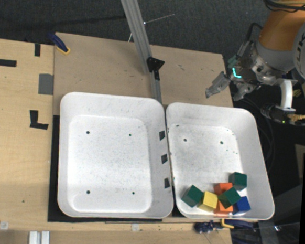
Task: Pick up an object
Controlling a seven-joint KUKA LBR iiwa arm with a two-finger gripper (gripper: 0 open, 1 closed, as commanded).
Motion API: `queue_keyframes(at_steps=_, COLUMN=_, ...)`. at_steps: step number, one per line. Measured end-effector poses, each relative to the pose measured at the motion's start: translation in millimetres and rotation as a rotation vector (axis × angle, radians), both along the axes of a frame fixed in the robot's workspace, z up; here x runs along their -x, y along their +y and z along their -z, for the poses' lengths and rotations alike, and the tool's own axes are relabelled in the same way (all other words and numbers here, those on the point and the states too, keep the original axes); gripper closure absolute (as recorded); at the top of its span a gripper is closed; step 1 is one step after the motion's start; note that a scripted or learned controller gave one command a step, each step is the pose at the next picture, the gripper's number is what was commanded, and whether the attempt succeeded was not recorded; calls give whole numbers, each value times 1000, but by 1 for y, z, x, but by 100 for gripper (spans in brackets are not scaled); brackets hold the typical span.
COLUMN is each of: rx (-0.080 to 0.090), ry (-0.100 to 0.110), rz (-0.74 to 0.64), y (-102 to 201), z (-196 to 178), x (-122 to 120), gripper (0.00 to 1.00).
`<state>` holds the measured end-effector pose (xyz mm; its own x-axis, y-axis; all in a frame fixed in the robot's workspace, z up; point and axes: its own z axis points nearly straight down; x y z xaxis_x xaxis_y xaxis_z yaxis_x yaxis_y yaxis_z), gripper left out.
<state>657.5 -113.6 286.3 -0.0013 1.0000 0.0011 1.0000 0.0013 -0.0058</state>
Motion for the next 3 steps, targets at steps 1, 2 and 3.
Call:
queue_keyframes(at_steps=1, rx=2, ry=-4, rz=-1, y=0, z=-3, x=-1, gripper=0)
queue_keyframes(at_steps=2, rx=2, ry=1, rz=1, y=-6, z=52, x=-8, gripper=0)
queue_keyframes(at_steps=3, rx=2, ry=2, rz=1, y=-14, z=112, x=-7, gripper=0)
